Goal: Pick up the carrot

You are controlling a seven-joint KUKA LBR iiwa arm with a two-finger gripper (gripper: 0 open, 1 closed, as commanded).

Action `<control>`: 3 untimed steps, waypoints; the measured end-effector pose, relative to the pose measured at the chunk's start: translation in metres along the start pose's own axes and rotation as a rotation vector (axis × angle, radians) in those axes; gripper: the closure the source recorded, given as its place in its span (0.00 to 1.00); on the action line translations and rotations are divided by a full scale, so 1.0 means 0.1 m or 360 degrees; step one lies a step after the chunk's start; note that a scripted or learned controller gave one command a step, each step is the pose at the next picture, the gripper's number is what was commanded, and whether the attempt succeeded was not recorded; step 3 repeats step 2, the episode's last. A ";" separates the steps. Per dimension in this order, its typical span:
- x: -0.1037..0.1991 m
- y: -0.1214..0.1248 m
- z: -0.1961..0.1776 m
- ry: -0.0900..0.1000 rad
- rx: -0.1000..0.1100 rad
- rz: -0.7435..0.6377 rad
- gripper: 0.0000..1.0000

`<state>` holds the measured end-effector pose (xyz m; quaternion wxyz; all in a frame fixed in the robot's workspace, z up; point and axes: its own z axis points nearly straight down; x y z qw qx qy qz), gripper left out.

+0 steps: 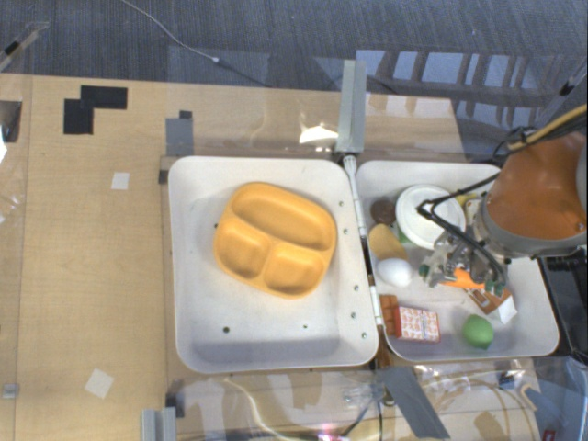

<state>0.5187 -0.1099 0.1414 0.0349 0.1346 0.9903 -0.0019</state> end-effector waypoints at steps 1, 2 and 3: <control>-0.65 0.93 -1.01 0.0081 -0.0005 -0.0053 1.00; 0.17 0.89 -0.52 0.0108 0.0007 0.0033 1.00; 0.17 0.89 -0.52 0.0108 0.0007 0.0033 1.00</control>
